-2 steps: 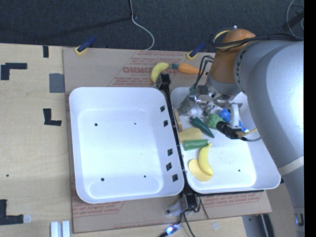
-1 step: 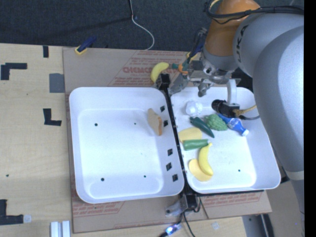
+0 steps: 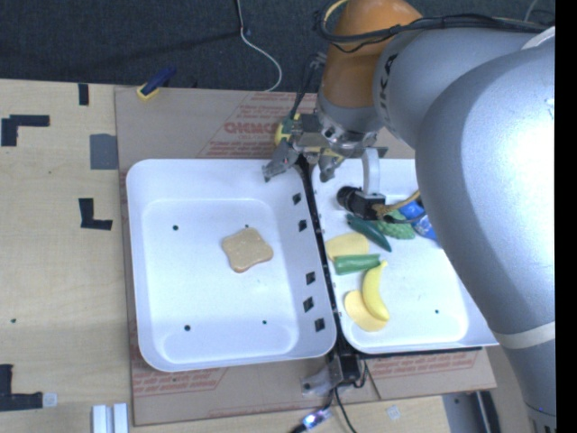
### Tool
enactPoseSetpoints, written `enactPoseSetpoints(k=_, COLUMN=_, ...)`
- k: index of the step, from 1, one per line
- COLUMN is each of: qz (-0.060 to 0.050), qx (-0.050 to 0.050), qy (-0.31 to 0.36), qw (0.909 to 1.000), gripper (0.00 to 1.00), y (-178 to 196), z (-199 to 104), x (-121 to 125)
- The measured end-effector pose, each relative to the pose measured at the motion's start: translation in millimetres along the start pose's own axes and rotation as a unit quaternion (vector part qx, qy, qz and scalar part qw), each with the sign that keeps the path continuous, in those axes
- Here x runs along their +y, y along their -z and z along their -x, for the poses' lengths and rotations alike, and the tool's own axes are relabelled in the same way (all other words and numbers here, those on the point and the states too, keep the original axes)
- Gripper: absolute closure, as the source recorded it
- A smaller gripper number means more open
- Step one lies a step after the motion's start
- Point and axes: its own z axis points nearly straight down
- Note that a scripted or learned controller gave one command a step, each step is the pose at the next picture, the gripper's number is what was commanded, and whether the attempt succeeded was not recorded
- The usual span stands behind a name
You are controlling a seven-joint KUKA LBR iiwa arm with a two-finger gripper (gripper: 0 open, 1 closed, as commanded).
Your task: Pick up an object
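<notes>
Well apart: claw (image 3: 302, 158), toast (image 3: 246, 250)

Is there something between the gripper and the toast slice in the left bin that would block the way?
Nothing visible blocks it. The gripper hangs above the divider at the bins' far edge, and the toast slice lies alone on the left bin floor.

Bulky smooth grey arm (image 3: 478, 152), glossy orange band (image 3: 361, 48) above wrist, black cables, small dark metal claw (image 3: 302, 159)
</notes>
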Motion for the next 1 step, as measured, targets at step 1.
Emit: enactPoseSetpoints(k=1, qz=-0.001, qx=-0.001, qy=-0.002, qw=1.0000, gripper=1.00, y=9.8, z=4.2, x=0.0)
